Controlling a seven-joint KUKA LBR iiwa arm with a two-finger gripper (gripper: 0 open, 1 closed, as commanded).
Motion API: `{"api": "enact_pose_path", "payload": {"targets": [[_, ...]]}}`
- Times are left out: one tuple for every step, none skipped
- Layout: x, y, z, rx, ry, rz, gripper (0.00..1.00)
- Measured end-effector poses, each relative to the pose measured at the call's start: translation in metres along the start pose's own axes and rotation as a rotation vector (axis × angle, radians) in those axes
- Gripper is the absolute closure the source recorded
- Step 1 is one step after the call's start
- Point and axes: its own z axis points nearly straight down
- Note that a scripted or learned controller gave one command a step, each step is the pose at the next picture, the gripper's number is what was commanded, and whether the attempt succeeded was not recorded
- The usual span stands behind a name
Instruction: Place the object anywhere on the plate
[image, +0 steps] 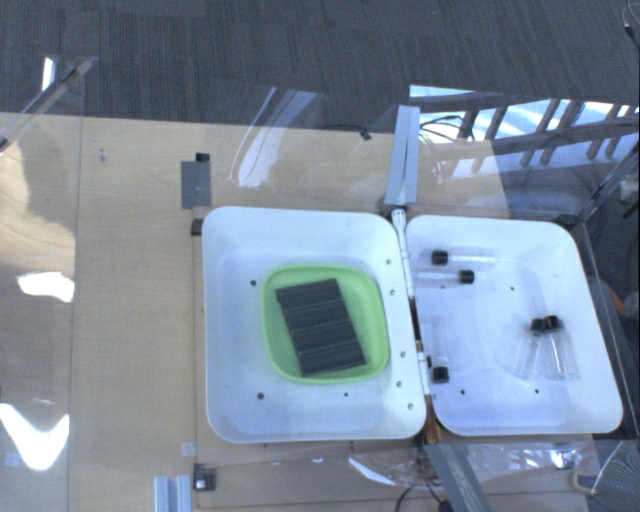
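Observation:
A light green square plate (372, 330) lies in the middle of the left white bin (230, 400). On it rests a dark grey ridged rectangular block (319, 326), slightly turned, covering most of the plate's floor. In the right white bin (590, 400) lie several clear vials with black caps: one (447, 258) and another (472, 276) near the back left, a pair (546, 345) toward the right, and a black cap (438, 374) by the front left wall.
The two bins stand side by side on a wooden bench, joined at a central ridge (410, 320). A grey metal post (403, 160) stands behind the seam. Clear plastic sheeting and cables lie around the bins' far and near edges.

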Motion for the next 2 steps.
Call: {"api": "enact_pose_path", "payload": {"targets": [[0.035, 0.022, 0.011, 0.002, -0.001, 0.091, 0.00], [0.022, 0.014, 0.008, 0.003, -0.001, 0.190, 0.00]]}}
